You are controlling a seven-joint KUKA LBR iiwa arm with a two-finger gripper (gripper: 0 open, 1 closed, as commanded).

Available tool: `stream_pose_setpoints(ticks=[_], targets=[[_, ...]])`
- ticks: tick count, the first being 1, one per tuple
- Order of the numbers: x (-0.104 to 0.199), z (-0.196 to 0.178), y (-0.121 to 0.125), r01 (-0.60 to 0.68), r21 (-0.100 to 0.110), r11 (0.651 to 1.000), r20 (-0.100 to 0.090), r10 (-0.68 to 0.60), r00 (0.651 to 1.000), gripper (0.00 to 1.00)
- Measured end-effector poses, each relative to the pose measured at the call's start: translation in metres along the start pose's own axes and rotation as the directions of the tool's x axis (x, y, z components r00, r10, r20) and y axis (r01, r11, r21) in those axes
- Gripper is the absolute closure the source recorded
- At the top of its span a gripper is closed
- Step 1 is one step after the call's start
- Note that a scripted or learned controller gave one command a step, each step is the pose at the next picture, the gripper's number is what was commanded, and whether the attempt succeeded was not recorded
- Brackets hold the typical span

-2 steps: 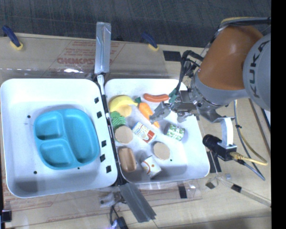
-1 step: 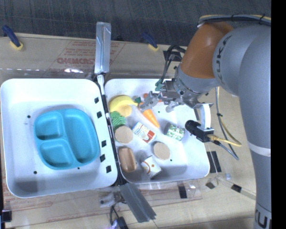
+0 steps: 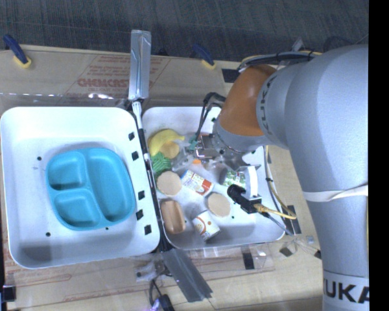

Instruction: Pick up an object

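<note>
My gripper (image 3: 204, 146) reaches down into the right bin (image 3: 181, 116), over its upper middle. Beside it on the left lies a yellow banana-like toy (image 3: 162, 139), with a green item (image 3: 159, 164) just below that. A red and white packet (image 3: 197, 183) sits right below the gripper. Two round tan discs (image 3: 169, 183) (image 3: 218, 205), a brown bun-like piece (image 3: 172, 216) and a small printed cup (image 3: 206, 225) lie nearer the front. The arm's wrist hides the bin's right part.
The left bin (image 3: 19, 173) holds a blue divided plate (image 3: 89, 188). A metal divider bar (image 3: 140, 63) stands between the bins at the back. The big grey arm (image 3: 311, 128) covers the bench's right side.
</note>
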State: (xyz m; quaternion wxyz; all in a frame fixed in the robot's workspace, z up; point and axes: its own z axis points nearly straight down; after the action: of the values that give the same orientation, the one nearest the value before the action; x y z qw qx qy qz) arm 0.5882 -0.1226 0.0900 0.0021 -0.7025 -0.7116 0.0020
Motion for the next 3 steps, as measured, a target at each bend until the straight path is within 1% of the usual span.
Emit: stream_pose_setpoints(ticks=[1, 2, 3], targets=[[0.000, -0.011, 0.001, 0.004, -0.001, 1.000, 0.001, -0.004, 1.000, 1.00], [-0.083, -0.002, 0.032, 0.002, -0.003, 1.000, 0.001, -0.002, 1.000, 1.00], [-0.081, -0.002, 0.033, 0.004, -0.004, 1.000, 0.000, -0.004, 1.000, 0.00]])
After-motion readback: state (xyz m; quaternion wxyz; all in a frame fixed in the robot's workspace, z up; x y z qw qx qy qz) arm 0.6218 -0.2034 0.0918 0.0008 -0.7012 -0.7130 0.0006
